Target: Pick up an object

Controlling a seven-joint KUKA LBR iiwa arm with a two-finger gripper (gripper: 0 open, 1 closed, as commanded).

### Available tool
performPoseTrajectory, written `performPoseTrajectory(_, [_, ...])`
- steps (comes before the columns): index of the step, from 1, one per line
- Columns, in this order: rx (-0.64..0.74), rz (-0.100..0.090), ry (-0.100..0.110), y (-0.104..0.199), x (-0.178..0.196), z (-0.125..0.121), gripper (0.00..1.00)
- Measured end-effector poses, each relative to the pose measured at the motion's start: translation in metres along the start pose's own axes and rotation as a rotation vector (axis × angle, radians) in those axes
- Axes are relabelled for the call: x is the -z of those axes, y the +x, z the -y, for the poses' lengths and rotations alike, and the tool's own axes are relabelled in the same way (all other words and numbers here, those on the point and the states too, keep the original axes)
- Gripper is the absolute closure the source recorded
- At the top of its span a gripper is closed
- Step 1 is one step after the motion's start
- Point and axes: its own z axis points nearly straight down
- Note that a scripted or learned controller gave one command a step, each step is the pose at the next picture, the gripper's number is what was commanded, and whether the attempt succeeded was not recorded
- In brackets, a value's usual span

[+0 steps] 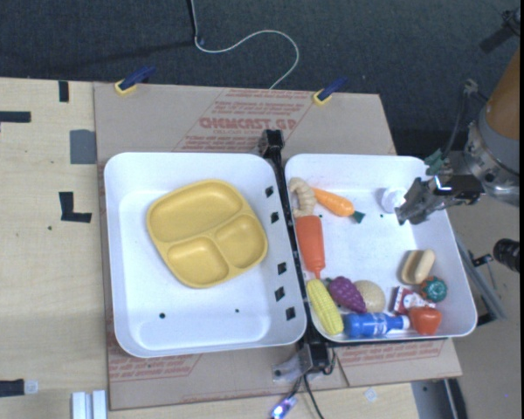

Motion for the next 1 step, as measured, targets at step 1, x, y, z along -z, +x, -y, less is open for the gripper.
performPoseTrajectory(1, [0.001, 0.001, -0.004, 0.0568, 0.0192, -0.0004, 1.0])
